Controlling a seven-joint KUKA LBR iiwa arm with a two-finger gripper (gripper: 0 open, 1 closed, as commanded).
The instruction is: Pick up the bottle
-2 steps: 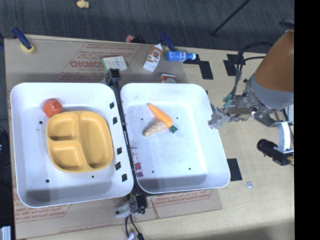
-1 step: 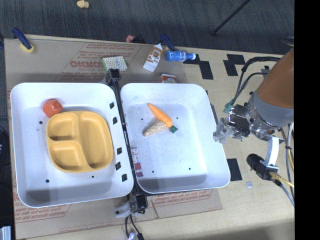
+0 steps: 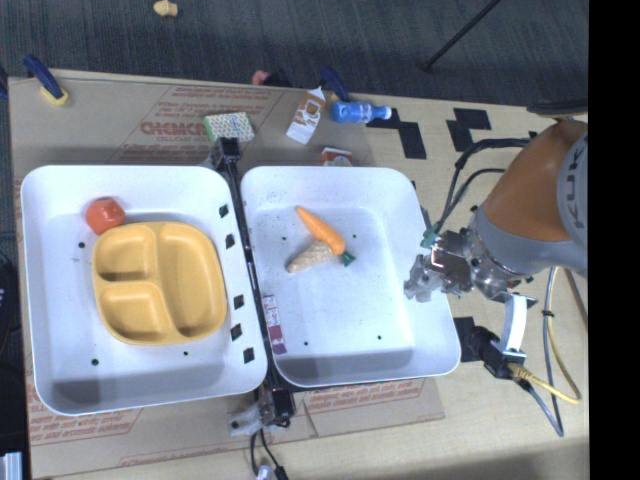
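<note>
A small blue bottle (image 3: 358,113) lies on its side on the cardboard behind the right bin (image 3: 395,183), outside both bins. My gripper (image 3: 424,280) hangs at the right bin's right rim, about halfway down that side and far from the bottle. Nothing shows in its grasp. The grey arm with its orange band (image 3: 540,193) reaches in from the right.
An orange carrot (image 3: 321,230) and a beige cone-shaped piece (image 3: 308,257) lie in the right bin. The left bin (image 3: 50,368) holds a yellow divided plate (image 3: 158,280) and a red ball (image 3: 105,214). Small cartons (image 3: 306,116) and a green sponge (image 3: 228,126) lie behind the bins. Cables trail at the right.
</note>
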